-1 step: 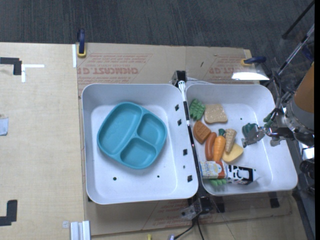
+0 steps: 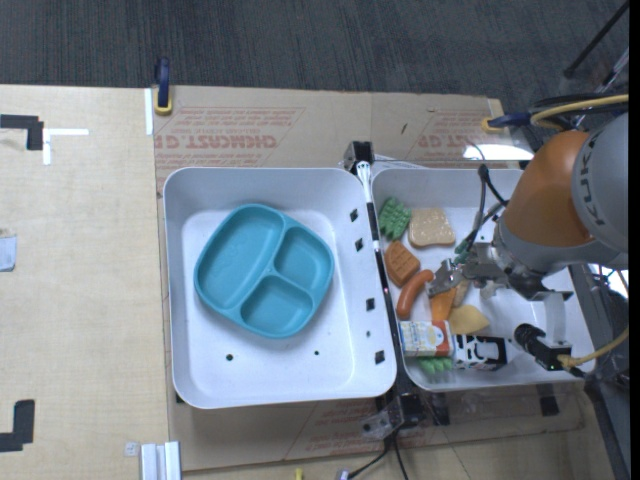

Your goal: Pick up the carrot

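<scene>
The carrot (image 2: 442,306) is a bright orange piece in the right bin (image 2: 540,373), partly hidden under the gripper. The gripper (image 2: 455,280) hangs low over the bin's middle, right above the carrot's upper end, on the grey arm with its orange band (image 2: 550,193) reaching in from the right. I cannot tell whether it touches the carrot.
Crowded around the carrot are a red-orange sausage (image 2: 413,291), a brown waffle (image 2: 402,261), a toast slice (image 2: 431,228), a green piece (image 2: 394,215), a yellow wedge (image 2: 468,319) and a small carton (image 2: 425,338). The left bin (image 2: 200,368) holds a blue divided plate (image 2: 264,269).
</scene>
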You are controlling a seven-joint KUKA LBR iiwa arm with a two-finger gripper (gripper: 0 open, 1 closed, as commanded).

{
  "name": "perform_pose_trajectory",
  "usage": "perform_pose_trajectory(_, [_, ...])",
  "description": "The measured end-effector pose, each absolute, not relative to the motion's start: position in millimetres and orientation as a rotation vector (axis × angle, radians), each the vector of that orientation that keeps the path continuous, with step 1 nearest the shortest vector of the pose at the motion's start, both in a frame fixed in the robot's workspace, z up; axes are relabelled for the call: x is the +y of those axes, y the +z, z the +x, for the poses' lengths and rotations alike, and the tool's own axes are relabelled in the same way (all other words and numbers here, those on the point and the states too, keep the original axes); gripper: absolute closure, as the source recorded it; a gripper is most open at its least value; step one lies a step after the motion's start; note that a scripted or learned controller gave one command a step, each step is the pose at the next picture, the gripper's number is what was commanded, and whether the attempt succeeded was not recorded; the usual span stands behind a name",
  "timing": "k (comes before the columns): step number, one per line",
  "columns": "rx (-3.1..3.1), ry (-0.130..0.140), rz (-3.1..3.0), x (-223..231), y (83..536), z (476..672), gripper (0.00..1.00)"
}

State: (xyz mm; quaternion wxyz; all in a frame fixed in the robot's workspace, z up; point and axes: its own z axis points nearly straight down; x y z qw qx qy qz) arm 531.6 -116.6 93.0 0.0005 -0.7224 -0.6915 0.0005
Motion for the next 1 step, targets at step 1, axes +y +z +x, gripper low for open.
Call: perform_pose_trajectory(1, [-2.166,-0.003,-2.28,-118.3,105.2,533.9,1.0])
